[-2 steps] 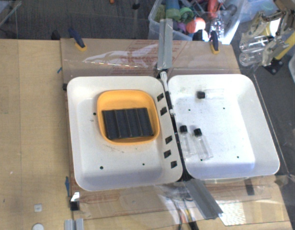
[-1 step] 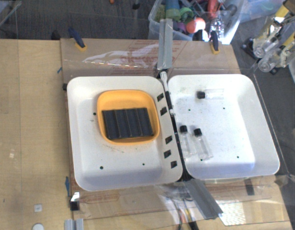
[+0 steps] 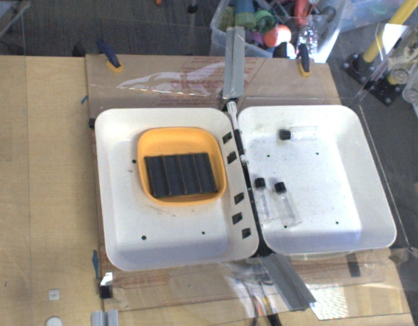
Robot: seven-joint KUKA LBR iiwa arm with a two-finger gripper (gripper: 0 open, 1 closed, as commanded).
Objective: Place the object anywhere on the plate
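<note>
On the wooden tabletop point(image 3: 39, 182), the left bin point(image 3: 121, 243) holds an orange plate point(image 3: 178, 136) with a black ribbed block point(image 3: 180, 174) lying flat in its middle. The right bin point(image 3: 345, 182) holds three clear black-capped vials point(image 3: 286, 201). The tool's state cannot be told.

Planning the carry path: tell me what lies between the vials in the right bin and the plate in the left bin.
The raised rims where the two bins meet run between the clear vials and the yellow plate. The plate already carries a black ribbed block covering most of its floor, leaving bare rim around it.
</note>
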